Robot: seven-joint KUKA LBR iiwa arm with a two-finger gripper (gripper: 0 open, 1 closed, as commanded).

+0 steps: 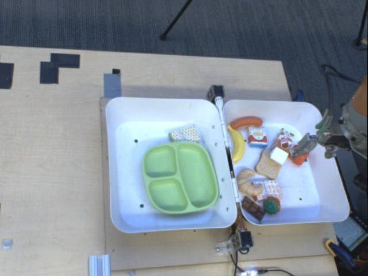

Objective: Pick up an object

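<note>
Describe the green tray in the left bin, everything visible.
The green tray is pale lime, plastic-looking, with rounded corners and three compartments: one long one on the right, two smaller on the left. It lies flat and slightly rotated on the floor of the left bin. A small patterned packet sits just above it, near its top edge.

I'm looking down into a robotics lab: a plywood surface with black marker patches, two white bins clamped side by side, loose cabling, grey carpet and a stand leg beyond.
</note>
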